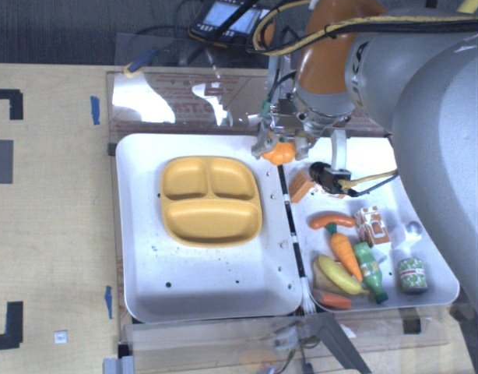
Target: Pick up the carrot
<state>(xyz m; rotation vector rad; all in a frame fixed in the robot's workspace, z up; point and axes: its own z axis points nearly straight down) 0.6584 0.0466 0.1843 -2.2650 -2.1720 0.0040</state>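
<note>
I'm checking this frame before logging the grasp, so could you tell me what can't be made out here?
- Tool, camera view: an orange piece sits at its tip; too small to tell if it is gripped.
- Back of the right bin: hidden by the arm.
- Carton: print too small to read.
- Carrot: lower end crowded by the banana.

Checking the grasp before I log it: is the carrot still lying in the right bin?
Yes, the carrot lies in the right bin beside the banana, apart from the gripper.

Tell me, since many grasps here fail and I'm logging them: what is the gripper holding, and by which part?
The gripper appears to pinch a small orange piece by its top. The carrot lies untouched in the right bin.
</note>
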